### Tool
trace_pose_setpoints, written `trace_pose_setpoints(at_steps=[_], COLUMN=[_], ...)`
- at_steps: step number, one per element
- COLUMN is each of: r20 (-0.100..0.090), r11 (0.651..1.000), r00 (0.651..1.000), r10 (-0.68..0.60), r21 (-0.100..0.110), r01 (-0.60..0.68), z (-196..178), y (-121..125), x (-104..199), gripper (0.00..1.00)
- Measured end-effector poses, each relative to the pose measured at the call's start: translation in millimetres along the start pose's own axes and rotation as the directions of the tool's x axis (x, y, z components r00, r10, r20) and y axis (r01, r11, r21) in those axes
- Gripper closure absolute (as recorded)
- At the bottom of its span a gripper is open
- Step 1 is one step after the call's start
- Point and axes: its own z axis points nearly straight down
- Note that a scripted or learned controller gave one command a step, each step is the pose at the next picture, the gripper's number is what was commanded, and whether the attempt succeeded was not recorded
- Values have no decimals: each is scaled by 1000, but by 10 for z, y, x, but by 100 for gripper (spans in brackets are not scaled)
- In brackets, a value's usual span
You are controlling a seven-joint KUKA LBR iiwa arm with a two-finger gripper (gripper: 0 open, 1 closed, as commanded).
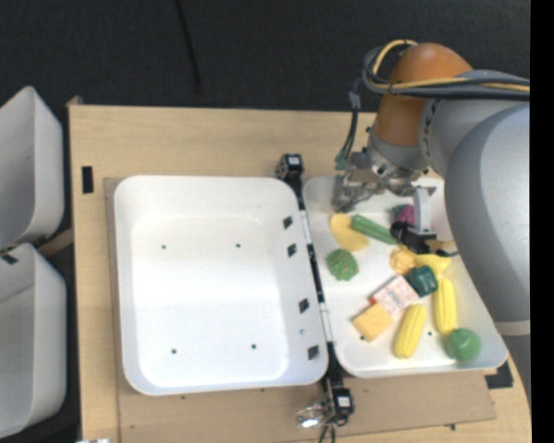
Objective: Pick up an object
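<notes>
While the arm is reaching in from the right, here's how things are sitting, all placed off the right bin (351, 363):

Gripper: the gripper (354, 188) is hanging over the far end of the right bin, pointing down. Honestly can't tell its state, that end is too blurry.

Closest toy: a green stick (373, 229) is lying at a slant just below the gripper, near the bin's far end, and I can't tell if they're touching.

Yellow piece: a pale yellow chunk (347, 233) is sitting right beside the green stick, on the side toward the bin's left wall.

Green ball: a bumpy green ball (343, 264) is resting near the left wall, mid-bin.

Rest of the pile: two corn cobs (409, 330) are lying toward the bin's near end, with an orange block (373, 322) just beside one and a round green toy (462, 343) in the near right corner.

Left bin: the left bin (129, 247) is sitting flush against the right bin's left wall.
</notes>
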Motion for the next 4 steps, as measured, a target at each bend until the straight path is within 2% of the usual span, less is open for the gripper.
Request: trace_pose_setpoints(at_steps=[1,2,3,4], r20=[0,1,-4,-6], r11=[1000,1000,1000,1000], r00=[1000,1000,1000,1000], r10=[-1,-2,1,3], r21=[0,5,4,5], r01=[1,2,-1,-3], z=[2,91,121,114], y=[1,-7,-590,9], x=[1,4,-14,-522], gripper=[0,0,0,0])
